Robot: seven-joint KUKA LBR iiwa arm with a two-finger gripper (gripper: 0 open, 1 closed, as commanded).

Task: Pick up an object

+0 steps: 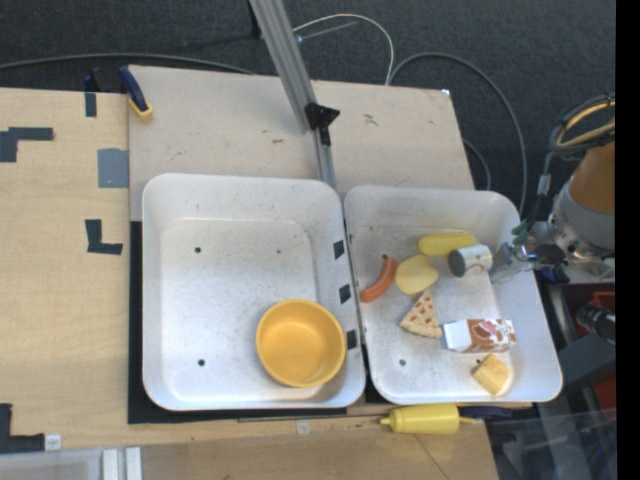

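A grey robot arm (590, 213) with an orange band reaches in from the right side of the bench, its gripper (520, 253) poised at the right rim of the right bin (400, 208), just beside a small grey can (468, 260) lying on its side; whether the claw is spread or clenched cannot be told from this angle, and nothing is seen between its tips. The right bin holds the pickable clutter: a yellow banana-like piece (446, 242) touching the can, a pale yellow lemon-shaped piece (416, 275), an orange-red sausage (378, 280) near the bin's left wall, a pizza slice (424, 315), a small red and white carton (480, 335) and a cheese wedge (493, 375) toward the near corner. The left bin (200, 218) carries a single yellow bowl (300, 342), upright in its near right corner. A yellow mustard bottle (425, 420) lies on the bench just outside the right bin's near rim. Judging by the gripper's position, the can looks the likeliest target, and no pick appears made yet.
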